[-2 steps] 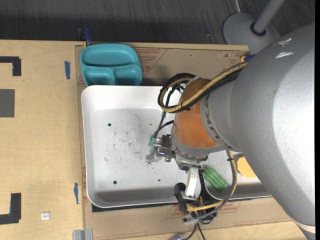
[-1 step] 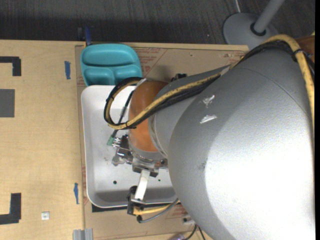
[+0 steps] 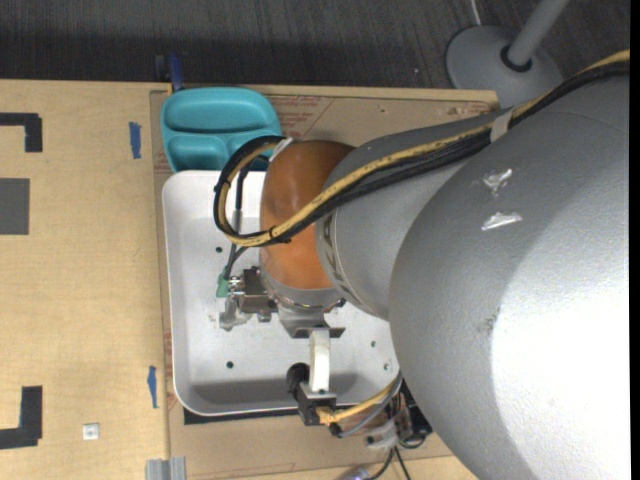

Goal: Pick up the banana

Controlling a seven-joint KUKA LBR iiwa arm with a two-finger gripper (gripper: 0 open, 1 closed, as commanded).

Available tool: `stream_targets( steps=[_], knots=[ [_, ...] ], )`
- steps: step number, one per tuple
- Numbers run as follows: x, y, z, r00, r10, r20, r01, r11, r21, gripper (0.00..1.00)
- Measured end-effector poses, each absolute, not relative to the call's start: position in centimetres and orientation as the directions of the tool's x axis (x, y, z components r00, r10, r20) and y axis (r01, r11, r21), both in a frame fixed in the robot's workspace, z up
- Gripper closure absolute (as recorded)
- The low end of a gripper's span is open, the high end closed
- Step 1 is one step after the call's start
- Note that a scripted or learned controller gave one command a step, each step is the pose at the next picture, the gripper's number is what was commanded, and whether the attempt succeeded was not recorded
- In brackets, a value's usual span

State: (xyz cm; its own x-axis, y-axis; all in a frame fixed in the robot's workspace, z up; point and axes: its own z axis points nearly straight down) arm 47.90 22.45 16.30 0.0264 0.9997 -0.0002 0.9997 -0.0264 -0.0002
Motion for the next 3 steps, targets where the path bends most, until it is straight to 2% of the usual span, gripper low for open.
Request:
stream_targets(
  steps=[1, 2, 3],
  knots=[
    [47.9, 22.6, 8.6, 0.197, 0.98, 0.003, 0.98, -0.197, -0.001, 0.0],
    [48.0, 22.7, 9.7, 0.197, 0.98, 0.006, 0.98, -0.197, 0.001, 1.0],
    [48.0, 22.7, 10.6, 0.197, 0.98, 0.006, 0.98, -0.197, 0.0, 1.0]
  ],
)
